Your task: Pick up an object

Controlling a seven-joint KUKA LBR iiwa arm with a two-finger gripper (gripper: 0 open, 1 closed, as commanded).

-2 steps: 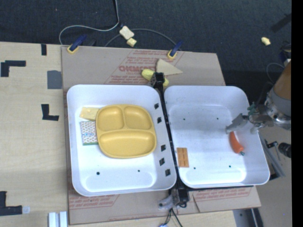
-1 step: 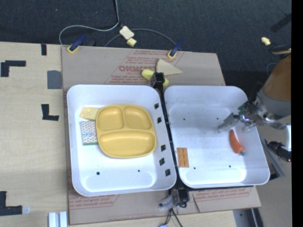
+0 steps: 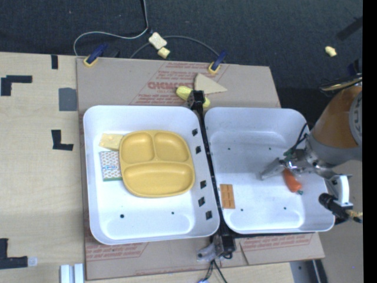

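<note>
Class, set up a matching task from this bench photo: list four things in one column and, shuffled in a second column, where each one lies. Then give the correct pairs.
Things:
1. yellow divided plate
2. orange object
3. small brown card
4. yellow clamp

Places:
A. right bin, near the gripper
B. top of the divider between the bins
C. left bin
D. right bin floor, near the divider

Pairs: 1-C, 2-A, 3-D, 4-B

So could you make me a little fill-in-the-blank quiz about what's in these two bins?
1. The yellow tray lies in the ___ bin.
2. The tray has ___ compartments.
3. The small object by the gripper in the right bin is ___ in colour.
4. The arm enters from the ___ of the view.

Missing words: left; three; orange; right
</note>
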